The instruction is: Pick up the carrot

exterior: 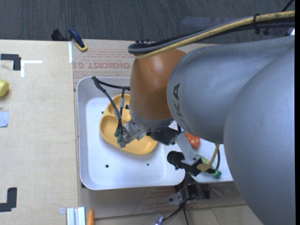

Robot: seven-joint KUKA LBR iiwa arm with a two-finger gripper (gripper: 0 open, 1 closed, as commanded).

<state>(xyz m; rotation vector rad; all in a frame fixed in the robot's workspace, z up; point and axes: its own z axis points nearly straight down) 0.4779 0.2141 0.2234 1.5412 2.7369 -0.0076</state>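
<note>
Overhead, one arm (225,107) covers one white bin (93,168); one yellow dish (110,125); one carrot (191,140); end effector state unclear.

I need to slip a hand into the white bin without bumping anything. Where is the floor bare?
In the white bin, bare floor runs along the left wall and across the near strip below the yellow dish. It is crowded in the middle and right, where the arm hangs over the dish, with cables around it and the carrot beside it.

Glossy white plastic bin (93,172); smooth yellow plastic divided dish (140,146) inside it; matt pale wood-look counter (37,149) beside the bin.
</note>
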